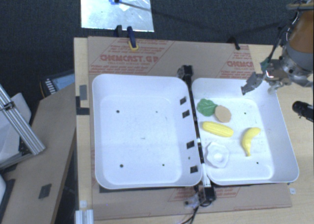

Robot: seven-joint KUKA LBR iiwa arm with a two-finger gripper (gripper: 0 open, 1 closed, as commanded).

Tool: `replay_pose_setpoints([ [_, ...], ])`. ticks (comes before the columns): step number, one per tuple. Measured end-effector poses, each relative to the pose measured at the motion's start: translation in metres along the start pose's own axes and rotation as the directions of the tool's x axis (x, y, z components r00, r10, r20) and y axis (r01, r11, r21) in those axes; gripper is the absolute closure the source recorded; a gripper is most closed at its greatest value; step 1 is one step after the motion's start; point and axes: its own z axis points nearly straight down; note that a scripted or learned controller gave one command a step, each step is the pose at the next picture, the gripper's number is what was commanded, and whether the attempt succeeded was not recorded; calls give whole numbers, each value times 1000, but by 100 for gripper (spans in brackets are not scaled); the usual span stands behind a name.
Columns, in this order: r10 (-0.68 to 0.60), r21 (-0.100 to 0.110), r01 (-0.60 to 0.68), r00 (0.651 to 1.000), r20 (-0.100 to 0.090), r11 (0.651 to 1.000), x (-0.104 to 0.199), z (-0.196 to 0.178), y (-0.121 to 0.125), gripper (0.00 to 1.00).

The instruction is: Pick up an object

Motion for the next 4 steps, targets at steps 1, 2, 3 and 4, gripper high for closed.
replay_pose_setpoints([
  [1,-3,-4,3,1000,0,1000,0,-11,1,100],
  [2,-11,-9,11,1000,-3,1000,83,-76,29,100],
  [3,-12,-2,12,1000,-5,1000,180,-93,-10,100],
  [4,-11,-3,11,1000,-5,1000,260,-121,-36,100],
])
